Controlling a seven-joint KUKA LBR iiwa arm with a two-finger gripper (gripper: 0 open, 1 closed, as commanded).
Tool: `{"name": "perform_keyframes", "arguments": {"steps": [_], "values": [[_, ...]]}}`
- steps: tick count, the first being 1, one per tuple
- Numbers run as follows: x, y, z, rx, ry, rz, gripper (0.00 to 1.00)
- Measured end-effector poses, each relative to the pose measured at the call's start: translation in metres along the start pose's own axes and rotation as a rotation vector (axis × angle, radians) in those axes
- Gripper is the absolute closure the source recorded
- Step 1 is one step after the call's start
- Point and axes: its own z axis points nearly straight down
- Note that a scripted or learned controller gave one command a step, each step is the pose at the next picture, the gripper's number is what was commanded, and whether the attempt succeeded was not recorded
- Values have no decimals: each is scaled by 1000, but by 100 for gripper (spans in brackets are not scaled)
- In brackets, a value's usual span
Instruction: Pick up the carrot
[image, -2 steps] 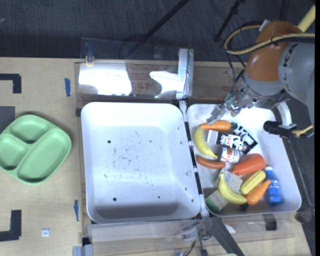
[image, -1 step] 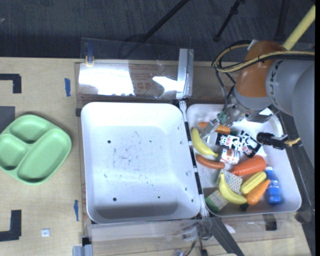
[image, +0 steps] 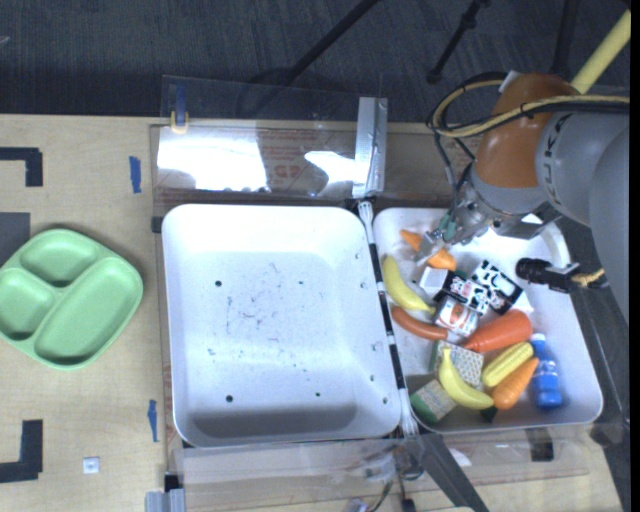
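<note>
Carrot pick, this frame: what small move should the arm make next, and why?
Probably a short shift toward the near end of the right bin, then down. The gripper sits at the bin's far end, above a small orange piece, while the carrot lies farther forward, wedged among a banana, a corn cob and a blue bottle.

A light wooden bench top (image: 80, 420) spans the scene, with black tape marks (image: 22, 165) and small blue tape strips (image: 134, 172) along its left side. A green divided plate (image: 66, 296) rests at the far left. Beyond the bench lies dark grey carpet (image: 200, 40), crossed by thin black stand legs (image: 330, 45). Glare whitens a clear plastic panel (image: 260, 150) at the back.
</note>
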Motion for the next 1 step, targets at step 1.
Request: {"name": "perform_keyframes", "arguments": {"steps": [1], "values": [[33, 9, -88, -2, -2, 25, 100]]}}
